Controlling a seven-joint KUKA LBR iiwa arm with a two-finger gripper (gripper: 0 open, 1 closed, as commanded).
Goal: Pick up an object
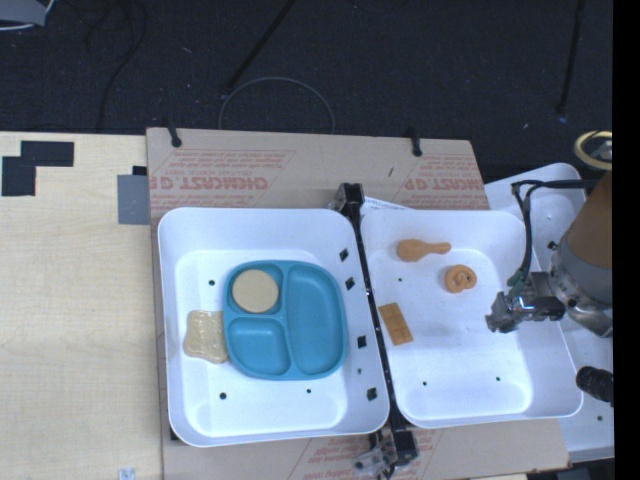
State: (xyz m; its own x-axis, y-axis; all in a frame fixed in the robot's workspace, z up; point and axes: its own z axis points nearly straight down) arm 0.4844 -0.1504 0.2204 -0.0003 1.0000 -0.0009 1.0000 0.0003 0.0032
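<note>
In the right bin lie three food pieces: a tan drumstick-shaped piece at the back, a round brown swirl to its right, and a flat orange-brown rectangle near the left wall. My gripper hangs at the bin's right side, to the right of and below the swirl, apart from all three. Nothing shows between its tips.
The left bin holds a blue divided tray with a round tan disc in its upper left compartment. A pale yellow piece lies against the tray's left edge. A black clamp bar runs between the bins.
</note>
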